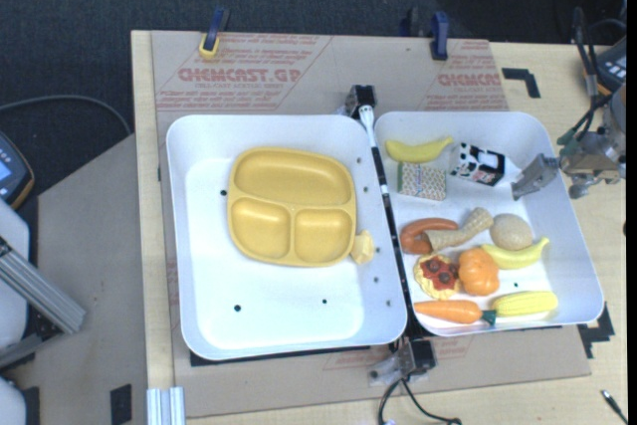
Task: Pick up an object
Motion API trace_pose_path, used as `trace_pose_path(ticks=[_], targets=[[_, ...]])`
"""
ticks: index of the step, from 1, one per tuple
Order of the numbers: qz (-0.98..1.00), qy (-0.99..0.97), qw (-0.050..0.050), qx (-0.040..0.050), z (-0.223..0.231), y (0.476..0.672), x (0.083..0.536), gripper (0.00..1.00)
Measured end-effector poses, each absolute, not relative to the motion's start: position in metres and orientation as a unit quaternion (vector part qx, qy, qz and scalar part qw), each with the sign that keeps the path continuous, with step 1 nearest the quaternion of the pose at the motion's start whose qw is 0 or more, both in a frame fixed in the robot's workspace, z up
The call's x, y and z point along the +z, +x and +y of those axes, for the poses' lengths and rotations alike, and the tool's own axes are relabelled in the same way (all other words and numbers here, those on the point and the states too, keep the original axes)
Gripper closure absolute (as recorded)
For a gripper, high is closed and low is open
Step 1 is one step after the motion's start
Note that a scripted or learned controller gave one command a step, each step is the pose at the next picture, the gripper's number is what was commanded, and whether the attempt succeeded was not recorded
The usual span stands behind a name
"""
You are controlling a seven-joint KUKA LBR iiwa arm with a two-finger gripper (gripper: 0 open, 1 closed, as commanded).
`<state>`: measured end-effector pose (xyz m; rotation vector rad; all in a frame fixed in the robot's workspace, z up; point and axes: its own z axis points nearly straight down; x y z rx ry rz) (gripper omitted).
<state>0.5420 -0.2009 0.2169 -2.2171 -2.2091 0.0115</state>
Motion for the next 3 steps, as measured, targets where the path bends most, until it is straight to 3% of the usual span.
trace_pose_path(ticks=[1, 3], targets=[[-0.707, -0.707, 0.0, 0.0, -0.201, 0.545, 0.224, 0.0], [-0.707, -0.707, 0.003, 0.0012, -0.198, 0.535, 0.136, 0.0]])
